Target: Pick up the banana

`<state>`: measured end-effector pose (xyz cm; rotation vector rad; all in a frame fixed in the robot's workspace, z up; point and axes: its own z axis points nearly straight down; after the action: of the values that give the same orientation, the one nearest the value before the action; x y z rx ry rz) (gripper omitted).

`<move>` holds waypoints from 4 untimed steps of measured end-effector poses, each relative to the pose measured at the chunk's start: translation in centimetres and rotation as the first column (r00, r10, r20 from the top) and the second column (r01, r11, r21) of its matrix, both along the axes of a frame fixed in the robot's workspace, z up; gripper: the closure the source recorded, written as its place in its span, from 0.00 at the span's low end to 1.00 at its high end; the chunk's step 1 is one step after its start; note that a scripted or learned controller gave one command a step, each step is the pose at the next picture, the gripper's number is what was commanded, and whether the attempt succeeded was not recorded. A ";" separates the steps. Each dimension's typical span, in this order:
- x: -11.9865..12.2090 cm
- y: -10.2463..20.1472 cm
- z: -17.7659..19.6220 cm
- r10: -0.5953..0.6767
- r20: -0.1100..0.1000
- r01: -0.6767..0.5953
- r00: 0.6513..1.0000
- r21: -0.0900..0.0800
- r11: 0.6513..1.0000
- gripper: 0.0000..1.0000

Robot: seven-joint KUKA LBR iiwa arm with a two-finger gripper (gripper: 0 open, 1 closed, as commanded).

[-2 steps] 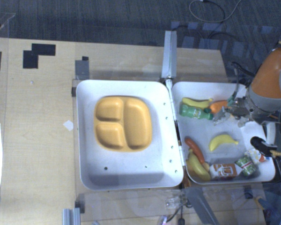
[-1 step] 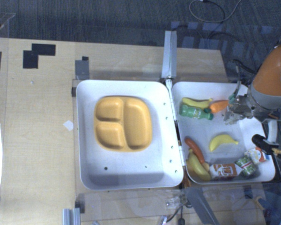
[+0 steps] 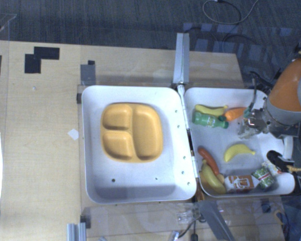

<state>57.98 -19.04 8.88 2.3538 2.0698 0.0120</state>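
Yellow banana (image 3: pixel 239 151) just below end effector (image 3: pixel 250 126)

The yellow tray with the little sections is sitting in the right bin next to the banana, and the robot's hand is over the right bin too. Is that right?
Not quite. The camera view shows the yellow tray sitting in the left bin, away from the banana. The banana lies in the right bin, and the gripper is over that right bin, as you said.

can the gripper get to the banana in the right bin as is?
Probably yes. The banana lies alone on bare bin floor, nothing on top of it, and the gripper hovers just above and right of it in the right bin.
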 end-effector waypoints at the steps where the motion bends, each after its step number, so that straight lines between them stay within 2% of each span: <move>1: 0.0 -0.2 0.0 -0.002 0.002 0.002 1.000 -0.004 1.000 0.00; 2: -4.4 5.2 0.0 -0.098 0.004 0.098 0.995 -0.001 0.995 0.00; 3: -8.3 7.8 0.1 -0.102 0.008 0.102 0.995 0.000 0.995 0.00; 4: -8.0 8.0 1.0 -0.098 0.011 0.098 0.995 0.003 0.995 1.00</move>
<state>50.02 -11.06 9.88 2.4481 1.9484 0.0270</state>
